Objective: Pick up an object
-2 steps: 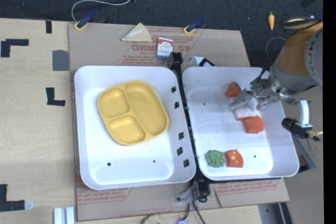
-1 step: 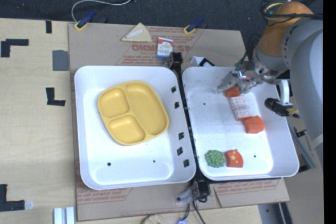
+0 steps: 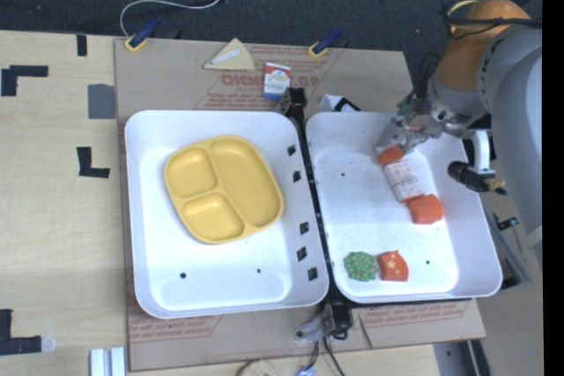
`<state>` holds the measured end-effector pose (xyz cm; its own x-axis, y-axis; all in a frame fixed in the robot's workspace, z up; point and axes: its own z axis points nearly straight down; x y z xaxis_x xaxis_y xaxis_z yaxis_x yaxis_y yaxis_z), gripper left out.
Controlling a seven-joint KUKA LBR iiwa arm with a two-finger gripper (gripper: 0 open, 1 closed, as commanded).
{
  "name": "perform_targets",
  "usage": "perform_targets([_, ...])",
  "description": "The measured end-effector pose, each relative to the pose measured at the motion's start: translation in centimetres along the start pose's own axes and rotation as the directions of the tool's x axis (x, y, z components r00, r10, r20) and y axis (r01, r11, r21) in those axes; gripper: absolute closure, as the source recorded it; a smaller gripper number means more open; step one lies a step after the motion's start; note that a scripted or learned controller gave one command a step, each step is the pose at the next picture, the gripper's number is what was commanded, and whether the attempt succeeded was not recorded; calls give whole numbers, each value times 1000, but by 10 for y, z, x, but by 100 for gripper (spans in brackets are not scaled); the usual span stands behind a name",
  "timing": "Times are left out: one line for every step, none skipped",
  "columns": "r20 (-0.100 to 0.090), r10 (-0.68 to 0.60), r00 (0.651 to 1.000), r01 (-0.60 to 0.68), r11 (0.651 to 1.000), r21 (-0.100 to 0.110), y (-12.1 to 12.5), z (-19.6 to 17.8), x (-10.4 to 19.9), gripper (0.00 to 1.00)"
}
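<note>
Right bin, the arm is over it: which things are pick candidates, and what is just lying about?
Candidates in the right white bin:
- orange-capped labelled bottle, at the gripper
- orange block
- green knobbly lump
- red block

Lying about:
- yellow divided plastic tray, left bin
- small red-and-white carton
- tan wedge

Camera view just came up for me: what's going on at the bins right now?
The arm has its gripper down in the right bin, at the near end of a bottle with an orange cap that lies flat on the bin floor. Nothing looks lifted. Also in that bin are a green lump and a small red block, side by side near the front edge. The left bin holds a yellow divided plate.
</note>
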<state>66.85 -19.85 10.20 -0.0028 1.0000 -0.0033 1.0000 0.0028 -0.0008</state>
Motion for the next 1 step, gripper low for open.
perform_targets([-3,1,1000,-1,1000,-1,0,-32,47,100])
